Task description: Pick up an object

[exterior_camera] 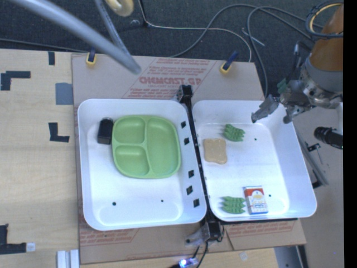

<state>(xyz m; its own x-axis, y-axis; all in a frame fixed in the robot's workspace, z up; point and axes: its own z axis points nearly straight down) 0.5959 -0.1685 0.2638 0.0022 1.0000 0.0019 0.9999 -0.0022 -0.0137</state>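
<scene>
My gripper (274, 116) hangs over the far right corner of the right bin (290, 166), open, with nothing between its fingers. In that bin lie a small green leafy toy (234, 132) a little to the gripper's left, a tan slice of bread (215, 150) near the divider, and another green toy (234, 204) beside a small red and white box (255, 199) at the front. The left bin (95, 200) holds a green divided plate (146, 146) with a black block (105, 131) touching its left side.
Both bins rest on a cardboard sheet (167, 74) on the wooden bench. Black clips (186, 92) join the bins along the middle wall. Cables (234, 15) trail behind the bins. A grey pole (83, 27) crosses the top left.
</scene>
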